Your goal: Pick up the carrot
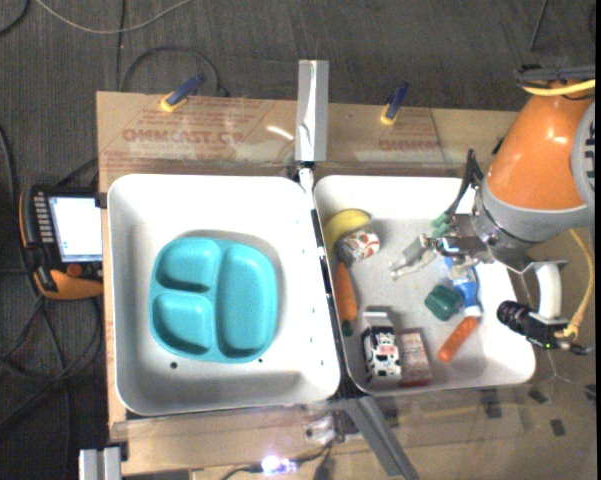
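An orange carrot (346, 294) lies lengthwise against the left wall of the right bin (500, 373). My gripper (414, 255) hovers over the middle of that bin, to the right of and slightly above the carrot, a clear gap away from it. Its thin metal fingers (406, 263) point left and stand open with nothing between them. The grey arm with its orange band (540, 153) comes in from the right.
Around the gripper are a yellow banana (345, 223), a small round can (361, 245), a teal block (443, 301), a blue item (466, 286), an orange-red stick (458, 337), a small carton (381, 353) and a brown box (413, 357). The left bin (130, 268) holds a teal divided plate (217, 297).
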